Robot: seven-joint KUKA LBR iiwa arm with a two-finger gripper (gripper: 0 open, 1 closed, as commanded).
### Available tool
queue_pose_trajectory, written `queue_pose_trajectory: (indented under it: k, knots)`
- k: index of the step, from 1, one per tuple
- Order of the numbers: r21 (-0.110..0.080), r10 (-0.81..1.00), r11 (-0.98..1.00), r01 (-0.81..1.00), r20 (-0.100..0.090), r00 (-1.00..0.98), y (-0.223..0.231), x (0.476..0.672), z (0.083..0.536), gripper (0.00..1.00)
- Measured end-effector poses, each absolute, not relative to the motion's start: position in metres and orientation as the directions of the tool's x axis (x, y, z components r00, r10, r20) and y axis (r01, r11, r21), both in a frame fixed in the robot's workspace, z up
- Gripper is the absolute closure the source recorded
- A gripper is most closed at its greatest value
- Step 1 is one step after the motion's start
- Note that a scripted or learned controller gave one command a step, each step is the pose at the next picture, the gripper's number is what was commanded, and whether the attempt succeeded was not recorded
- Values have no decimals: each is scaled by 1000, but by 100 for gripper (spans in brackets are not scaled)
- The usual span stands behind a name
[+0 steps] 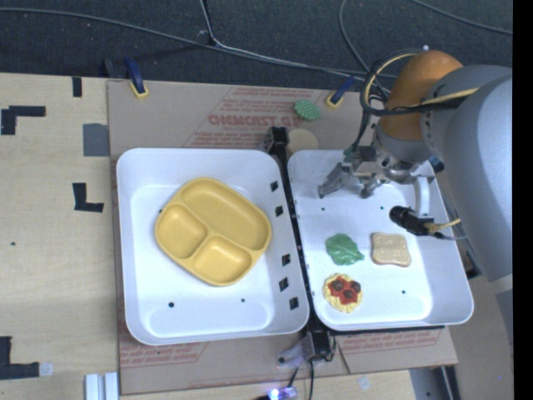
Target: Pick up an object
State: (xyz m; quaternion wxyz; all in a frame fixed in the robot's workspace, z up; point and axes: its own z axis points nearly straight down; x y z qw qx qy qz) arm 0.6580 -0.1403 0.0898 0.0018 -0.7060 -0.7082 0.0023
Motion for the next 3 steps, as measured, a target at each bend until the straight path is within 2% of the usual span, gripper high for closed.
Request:
queue_pose_trajectory:
  k: [1,3]
  knots:
    - [-2,1000,4,1000,-1,-4,-140,660,104,100]
    - [4,1000,1,1000,-1,-1,-137,651,212,100]
